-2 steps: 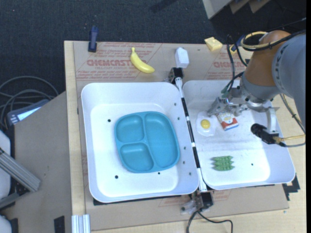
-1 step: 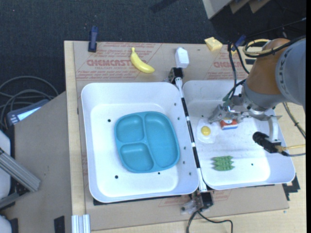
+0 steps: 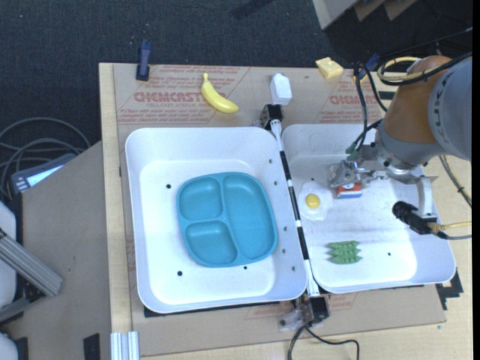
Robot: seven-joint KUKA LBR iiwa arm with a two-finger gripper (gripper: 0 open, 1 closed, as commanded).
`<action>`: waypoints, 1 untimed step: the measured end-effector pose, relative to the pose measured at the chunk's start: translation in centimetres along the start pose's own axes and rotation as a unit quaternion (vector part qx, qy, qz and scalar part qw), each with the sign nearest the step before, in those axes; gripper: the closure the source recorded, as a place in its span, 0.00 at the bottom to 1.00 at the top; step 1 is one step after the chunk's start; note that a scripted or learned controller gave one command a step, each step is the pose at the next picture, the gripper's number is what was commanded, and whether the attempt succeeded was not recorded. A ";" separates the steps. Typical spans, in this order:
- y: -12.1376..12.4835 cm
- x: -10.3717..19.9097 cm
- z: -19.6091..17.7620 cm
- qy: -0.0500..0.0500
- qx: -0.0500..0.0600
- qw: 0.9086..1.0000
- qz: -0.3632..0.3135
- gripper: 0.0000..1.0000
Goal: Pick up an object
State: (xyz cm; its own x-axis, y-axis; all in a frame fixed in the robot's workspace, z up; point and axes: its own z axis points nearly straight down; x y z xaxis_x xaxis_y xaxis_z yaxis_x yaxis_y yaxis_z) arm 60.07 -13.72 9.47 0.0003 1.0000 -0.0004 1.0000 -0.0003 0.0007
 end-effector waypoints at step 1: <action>1.7 7.7 -9.1 0.001 -0.001 1.000 -0.001 1.00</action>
